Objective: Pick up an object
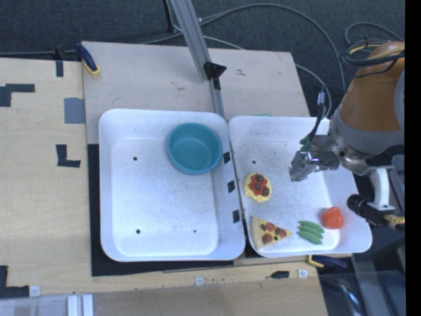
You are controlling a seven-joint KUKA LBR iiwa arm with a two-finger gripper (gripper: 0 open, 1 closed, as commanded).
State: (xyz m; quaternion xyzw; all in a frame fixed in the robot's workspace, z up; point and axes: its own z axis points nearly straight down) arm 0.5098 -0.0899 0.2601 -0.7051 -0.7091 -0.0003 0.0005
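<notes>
Right white bin (342,242): jaws (299,171) of unclear state, round pizza toy (257,186) just beside, apart.

Upper arm: my bulk is a rounded shell (371,91) of glossy orange-brown.
Wrist collar: below it sits a grey ring, lighter on its upper edge.
Cables: thin black leads loop over the top of my shell, and one runs down to my wrist.
Fingers: my fingers (301,168) are dull grey metal on a blocky, darker mount.
Side fitting: a white bracket with a black knob hangs beside my wrist.
</notes>
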